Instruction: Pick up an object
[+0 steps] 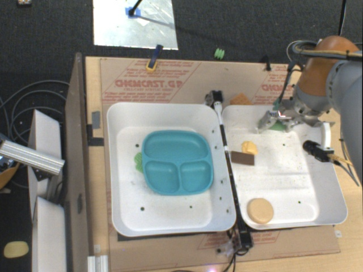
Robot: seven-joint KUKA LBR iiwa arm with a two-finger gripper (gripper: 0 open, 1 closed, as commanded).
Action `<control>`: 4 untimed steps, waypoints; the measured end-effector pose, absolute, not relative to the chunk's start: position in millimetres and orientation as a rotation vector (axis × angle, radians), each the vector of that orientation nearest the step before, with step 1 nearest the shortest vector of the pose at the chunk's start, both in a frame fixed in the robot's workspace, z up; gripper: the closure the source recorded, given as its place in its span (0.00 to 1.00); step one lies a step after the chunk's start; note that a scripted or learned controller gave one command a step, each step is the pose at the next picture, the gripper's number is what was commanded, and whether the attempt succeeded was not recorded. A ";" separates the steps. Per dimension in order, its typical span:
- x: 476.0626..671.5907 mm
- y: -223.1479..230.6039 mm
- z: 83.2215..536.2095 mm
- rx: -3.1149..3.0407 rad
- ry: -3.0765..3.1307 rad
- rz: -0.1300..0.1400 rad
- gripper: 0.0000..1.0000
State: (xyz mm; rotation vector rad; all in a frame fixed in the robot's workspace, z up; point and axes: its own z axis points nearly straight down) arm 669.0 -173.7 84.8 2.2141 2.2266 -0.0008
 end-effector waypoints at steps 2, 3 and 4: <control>669.5 -206.5 96.8 2.215 2.225 0.001 1.00; 669.4 -206.5 96.5 2.215 2.226 0.000 0.00; 662.2 -148.7 84.1 2.214 2.230 0.000 0.00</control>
